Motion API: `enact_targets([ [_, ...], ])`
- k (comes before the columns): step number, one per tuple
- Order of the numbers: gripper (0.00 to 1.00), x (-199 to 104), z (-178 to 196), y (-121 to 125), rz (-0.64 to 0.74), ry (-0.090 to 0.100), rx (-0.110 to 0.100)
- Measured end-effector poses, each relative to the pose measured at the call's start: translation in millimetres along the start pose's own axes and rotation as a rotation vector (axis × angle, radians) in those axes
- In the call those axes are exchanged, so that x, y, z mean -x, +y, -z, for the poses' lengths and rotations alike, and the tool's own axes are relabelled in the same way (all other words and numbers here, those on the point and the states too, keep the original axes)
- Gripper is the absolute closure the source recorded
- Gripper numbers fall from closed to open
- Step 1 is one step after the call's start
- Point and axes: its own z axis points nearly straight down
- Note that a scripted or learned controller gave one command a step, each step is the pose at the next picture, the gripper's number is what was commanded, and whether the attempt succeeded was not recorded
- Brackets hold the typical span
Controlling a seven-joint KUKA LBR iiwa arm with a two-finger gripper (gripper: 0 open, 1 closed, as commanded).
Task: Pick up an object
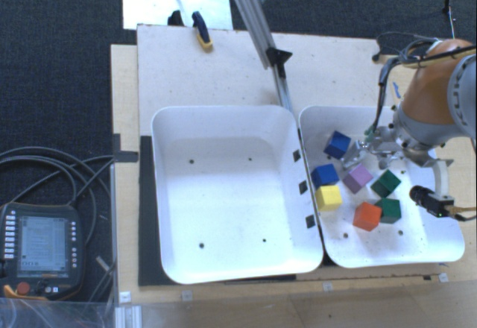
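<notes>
The gripper (370, 149) is down over the right bin (440, 248), up at the bin's twelve o'clock end, hanging from the grey arm with its orange band (436, 92) off at the gripper's two o'clock. Metal parts show there, but whether the fingers are apart or together I cannot tell, and I see nothing clamped between them.

Right under it at six o'clock sits a purple cube (357, 177), very close to the gripper. At nine o'clock there's a dark blue cube (337, 144), also close by. Around at four o'clock is a dark green cube (386, 184), and below that a second green cube (389, 210), touching an orange cube (367, 216) on its nine o'clock side. Over toward the bin's nine o'clock wall, a blue cube (324, 174) sits just above a yellow cube (329, 197), the two touching.

Next door at nine o'clock lies the left bin (223, 196). Far out on the same side, on the dark floor, a teach pendant (41, 248) rests with its black cables.
</notes>
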Motion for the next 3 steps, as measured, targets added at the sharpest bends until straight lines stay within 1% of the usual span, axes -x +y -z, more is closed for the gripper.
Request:
enact_targets([
  [1, 1.00, 1, 15, 2, 0.001, -0.002, 0.007],
  [2, 1.00, 3, 67, -6, -0.001, -0.003, 0.009],
  [3, 1.00, 3, 95, -5, 0.001, -0.002, 0.007],
])
